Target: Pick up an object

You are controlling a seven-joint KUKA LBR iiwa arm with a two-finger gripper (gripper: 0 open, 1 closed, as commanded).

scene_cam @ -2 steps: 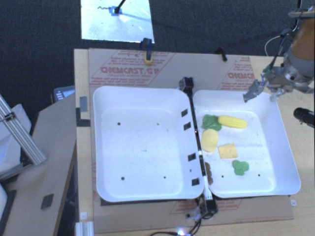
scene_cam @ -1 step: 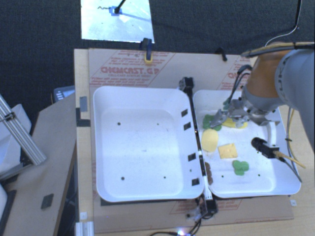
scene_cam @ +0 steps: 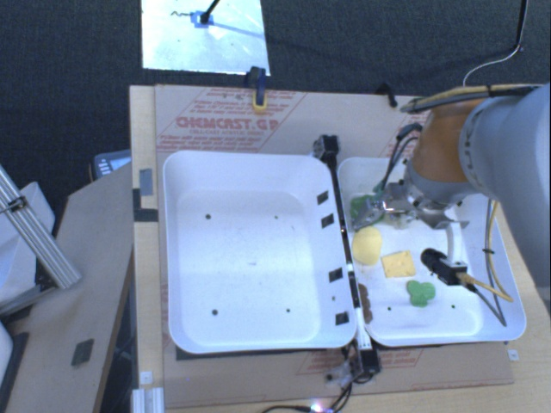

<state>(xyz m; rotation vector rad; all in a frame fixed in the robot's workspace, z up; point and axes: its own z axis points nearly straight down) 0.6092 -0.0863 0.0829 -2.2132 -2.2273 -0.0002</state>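
Right bin: 1 yellow ball, likely light, smooth, prone to roll, best pinched across its middle; gripper above, finger state indiscernible.

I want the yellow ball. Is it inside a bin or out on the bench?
Inside. The round yellow ball lies on the floor of the right-hand white bin, near its left wall, beside a flat yellow square piece.

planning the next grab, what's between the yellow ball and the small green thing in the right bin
In the camera view, a flat yellow square lies between the yellow ball and the small green thing, on the right bin's white floor.
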